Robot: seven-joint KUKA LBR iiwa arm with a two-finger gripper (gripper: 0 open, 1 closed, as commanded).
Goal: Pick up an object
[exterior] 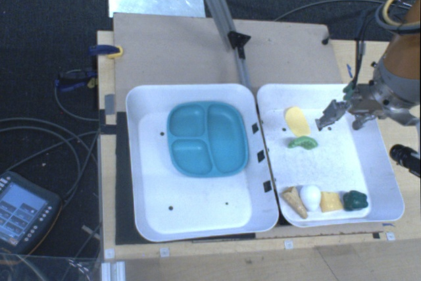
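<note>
Two shallow white bins sit side by side; the left bin point(151, 207) holds a teal three-compartment plastic plate point(207, 139), the right bin point(375, 168) holds the small toys. The grey two-finger gripper point(339, 115) hangs over the right bin's upper half, nothing between its fingers; whether they stand wide or narrow, I cannot tell. This looks like the approach step, with no grasp made. Nearest the gripper are a pale yellow oval piece point(297, 120) and a small green flat piece point(302, 142) just below it. The yellow piece's long axis runs roughly from upper left to lower right; the green one lies nearly crosswise. The next move likely calls for descending over one of them, fingers straddling its short side.
</note>
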